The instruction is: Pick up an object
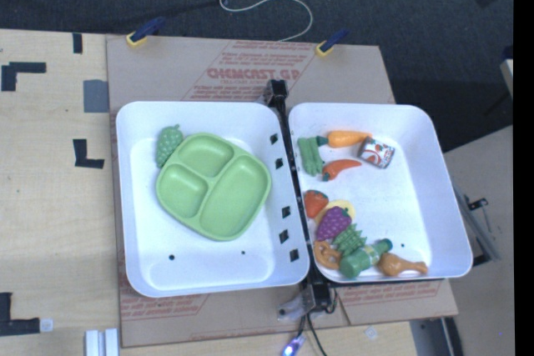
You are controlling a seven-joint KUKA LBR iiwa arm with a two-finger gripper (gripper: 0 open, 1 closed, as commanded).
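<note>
Toy food pieces [331, 223], that's what there is to pick from, and nearly all of them lie just right of the seam [288, 179] where the two white bins meet, I tell him.

— Which ones are nearest that seam?

A green bean-like piece [309, 155] sits just beside it towards the far end. A red piece [314, 203] is close to it around the middle. An orange ring-shaped bit [325, 256] almost touches it at the near end.

— And farther from the seam?

An orange carrot [346, 138] lies past the green piece, and a small red-and-white can [375, 152] lies on its side beyond the carrot. An orange-red pepper [340, 168] lies under those two. Lower down, purple grapes sit near the seam with a yellow piece [340, 208] touching them. A leafy green piece [350, 239], a green vegetable [360, 261] and a tan gourd-shaped piece [400, 266] trail away from it along the near wall of the right bin [417, 129].

— Anything left of the seam?

In the left bin [142, 254] a light green divided plate [214, 186] lies near the seam, tilted on the bin floor. A bunch of green grapes [169, 144] touches the plate's edge on the side away from the seam.

— What about the hand, apart or together?

I cannot tell.

— And under the bins?

A cardboard sheet [250, 71] lies on the bench [50, 179]. It is pinned beyond the seam's far end by two yellow-and-blue clamps [146, 30], and a thin cable [267, 4] loops behind them.
</note>
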